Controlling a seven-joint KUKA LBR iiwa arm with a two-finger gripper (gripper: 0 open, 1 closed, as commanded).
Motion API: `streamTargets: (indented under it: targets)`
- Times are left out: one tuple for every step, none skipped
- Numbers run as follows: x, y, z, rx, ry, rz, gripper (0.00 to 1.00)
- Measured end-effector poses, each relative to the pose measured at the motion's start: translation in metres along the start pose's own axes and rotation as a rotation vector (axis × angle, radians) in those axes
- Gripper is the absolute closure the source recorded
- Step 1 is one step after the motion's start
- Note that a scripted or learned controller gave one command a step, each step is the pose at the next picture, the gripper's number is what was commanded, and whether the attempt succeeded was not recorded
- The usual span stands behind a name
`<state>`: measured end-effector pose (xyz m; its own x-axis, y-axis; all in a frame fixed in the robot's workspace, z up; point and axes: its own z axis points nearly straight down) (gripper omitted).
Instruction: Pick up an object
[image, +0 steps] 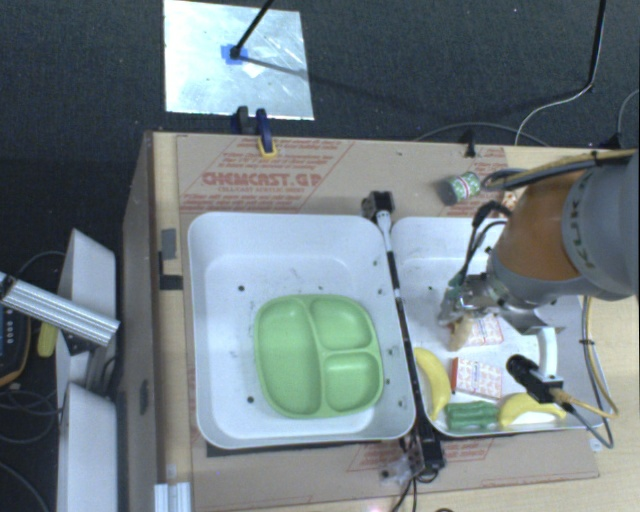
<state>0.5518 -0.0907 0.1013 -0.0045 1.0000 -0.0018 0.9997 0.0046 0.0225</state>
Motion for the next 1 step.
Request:
streamTargets:
  targets:
    - [0.062,0.0204,-0.0835,0.019,0.003,0.001,1.0]
